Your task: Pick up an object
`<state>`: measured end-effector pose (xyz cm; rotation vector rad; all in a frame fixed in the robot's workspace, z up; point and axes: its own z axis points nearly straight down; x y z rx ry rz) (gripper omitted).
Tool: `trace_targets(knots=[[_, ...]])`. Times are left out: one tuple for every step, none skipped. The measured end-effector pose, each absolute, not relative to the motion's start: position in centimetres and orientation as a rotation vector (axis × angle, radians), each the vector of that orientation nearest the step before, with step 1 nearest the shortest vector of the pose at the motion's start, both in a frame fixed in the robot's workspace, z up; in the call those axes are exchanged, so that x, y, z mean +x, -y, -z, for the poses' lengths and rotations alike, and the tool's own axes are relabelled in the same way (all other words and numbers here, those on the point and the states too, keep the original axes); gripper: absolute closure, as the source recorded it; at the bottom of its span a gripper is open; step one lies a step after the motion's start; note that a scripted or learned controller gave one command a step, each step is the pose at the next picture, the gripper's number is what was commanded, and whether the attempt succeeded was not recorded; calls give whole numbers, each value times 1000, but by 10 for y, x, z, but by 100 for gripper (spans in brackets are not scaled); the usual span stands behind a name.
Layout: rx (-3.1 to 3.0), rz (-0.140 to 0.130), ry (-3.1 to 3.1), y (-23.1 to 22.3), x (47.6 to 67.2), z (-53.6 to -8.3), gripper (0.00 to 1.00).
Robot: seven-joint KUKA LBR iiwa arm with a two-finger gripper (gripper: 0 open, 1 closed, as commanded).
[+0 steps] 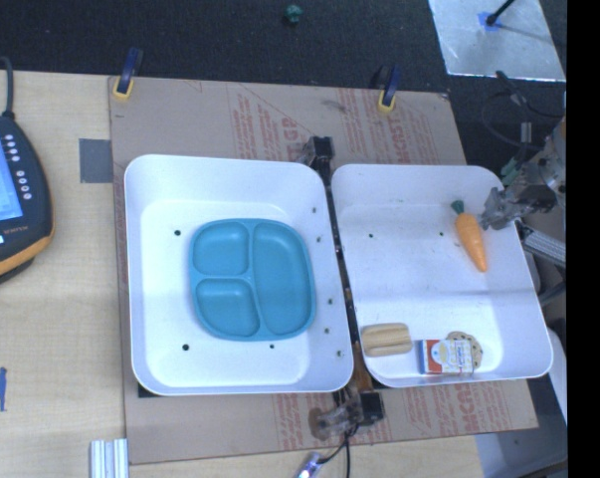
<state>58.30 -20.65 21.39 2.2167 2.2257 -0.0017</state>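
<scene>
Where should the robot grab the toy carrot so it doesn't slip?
Probably across the carrot's thick orange middle, coming straight down from above. It lies flat in the right bin, green tip up-left, point down-right, with open floor along both long sides. The gripper is right beside it.

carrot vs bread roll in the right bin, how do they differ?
The carrot is orange with a green tip, long and tapered; the bread roll is tan, short and blunt-ended. The carrot lies slanted near the bin's far right side, close to the gripper; the bread roll lies crosswise at the near left corner, beside a small carton. Both rest on the right bin floor, ungripped.
</scene>
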Motion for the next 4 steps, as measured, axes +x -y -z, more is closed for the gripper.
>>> trace_targets(knots=[[2218,3,-2226,206,583,-213,0],[2217,6,-2231,211,621,-115,0],[2213,3,-2230,212,624,-113,0],[2219,1,-2224,212,619,-137,0]])
